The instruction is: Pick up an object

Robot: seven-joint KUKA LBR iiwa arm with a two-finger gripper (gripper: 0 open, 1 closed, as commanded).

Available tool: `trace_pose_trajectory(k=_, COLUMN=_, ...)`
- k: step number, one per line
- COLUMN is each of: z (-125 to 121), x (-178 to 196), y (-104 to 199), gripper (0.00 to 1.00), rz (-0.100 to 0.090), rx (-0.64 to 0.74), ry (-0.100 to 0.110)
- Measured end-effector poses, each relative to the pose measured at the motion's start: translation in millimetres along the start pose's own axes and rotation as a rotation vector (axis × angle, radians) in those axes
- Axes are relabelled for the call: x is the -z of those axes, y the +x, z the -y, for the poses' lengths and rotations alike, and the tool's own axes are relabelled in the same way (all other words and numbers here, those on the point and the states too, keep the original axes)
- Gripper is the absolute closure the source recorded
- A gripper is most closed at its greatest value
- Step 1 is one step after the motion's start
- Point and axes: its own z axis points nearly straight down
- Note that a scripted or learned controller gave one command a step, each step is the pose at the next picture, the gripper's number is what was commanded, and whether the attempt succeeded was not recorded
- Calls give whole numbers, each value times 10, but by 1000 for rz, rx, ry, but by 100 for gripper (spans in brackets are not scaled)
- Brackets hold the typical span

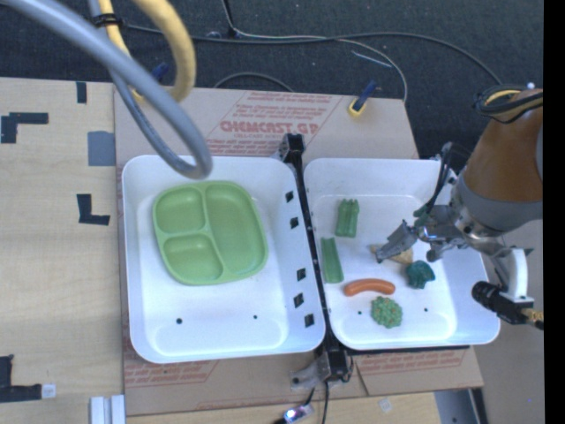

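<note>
The bench carries two shallow white bins side by side on brown cardboard; the left bin (141,325) holds a green divided plate (210,232) lying flat toward its far edge, its three compartments facing up; the right bin (441,325) holds the small things; a green block (347,218) stands near the bin's far-left part, and a long green piece (331,260) lies just beside the divider between the bins; an orange sausage-shaped piece (369,286) lies near the middle, and a bumpy green broccoli-like piece (386,312) sits just beside it toward the near edge; a dark teal piece (420,275) lies toward the right edge; the arm (503,170), grey with its orange band, reaches in over the right edge of this bin, and the gripper (397,244) hangs low over the bin's middle, just left of the teal piece; a pale tan thing (391,254) lies at its tips, touching or nearly so; whether the gripper grasps it or is released cannot be told from this view; a grey hose (132,87) and a yellow one (168,25) cross the far-left corner of the picture above the left bin
</note>
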Motion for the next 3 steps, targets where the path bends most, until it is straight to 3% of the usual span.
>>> trace_pose_trajectory(k=1, z=-27, x=56, y=3, gripper=0, rz=2, rx=4, ry=-12)
trace_pose_trajectory(k=3, z=-180, x=-1087, y=-94, gripper=0, rz=1, rx=3, ry=-7)
